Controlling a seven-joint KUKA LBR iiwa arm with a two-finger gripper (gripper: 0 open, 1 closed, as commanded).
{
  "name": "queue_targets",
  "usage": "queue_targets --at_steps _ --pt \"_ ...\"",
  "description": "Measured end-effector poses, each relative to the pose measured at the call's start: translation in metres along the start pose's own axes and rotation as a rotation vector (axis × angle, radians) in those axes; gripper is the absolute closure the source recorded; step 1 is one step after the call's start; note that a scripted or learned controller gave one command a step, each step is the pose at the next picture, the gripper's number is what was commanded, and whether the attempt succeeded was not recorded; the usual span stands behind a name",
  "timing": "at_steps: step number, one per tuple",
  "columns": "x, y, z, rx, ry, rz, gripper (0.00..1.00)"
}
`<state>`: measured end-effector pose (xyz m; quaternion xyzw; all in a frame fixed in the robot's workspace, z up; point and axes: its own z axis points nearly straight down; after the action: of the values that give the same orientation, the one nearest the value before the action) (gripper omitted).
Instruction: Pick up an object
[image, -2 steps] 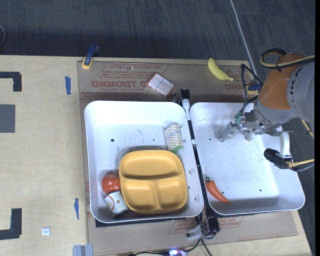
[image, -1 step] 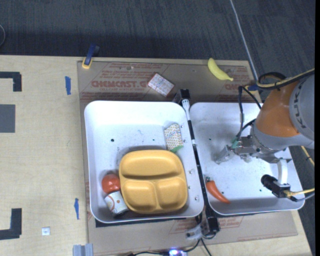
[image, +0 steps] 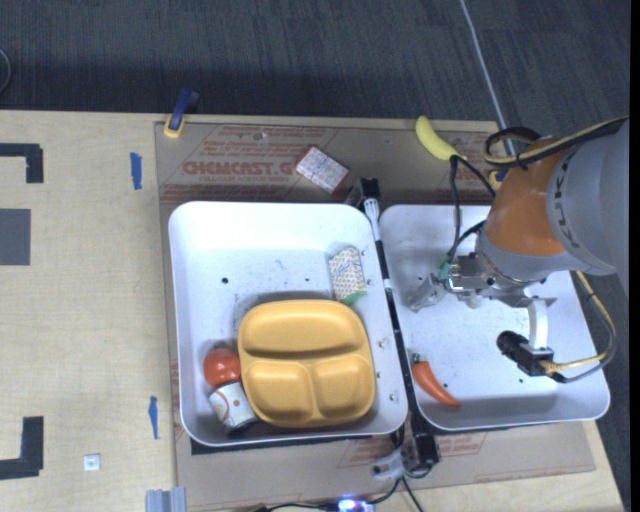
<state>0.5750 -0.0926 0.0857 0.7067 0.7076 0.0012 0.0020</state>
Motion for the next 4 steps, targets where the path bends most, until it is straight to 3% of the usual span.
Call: queue_targets --at_steps 1,2,3,4 --pt "-0.006 0.041 0.0 0.002 0.0 0.001 0.0" --pt "-0.031 0.092 0.001 0.002 0.0 0.0 0.0" --pt "-0.03 0.093 -0.01 -0.001 -0.002 -0.003 1.0" --pt "0.048 0.087 -0.1 0.001 0.001 -0.001 1.0"
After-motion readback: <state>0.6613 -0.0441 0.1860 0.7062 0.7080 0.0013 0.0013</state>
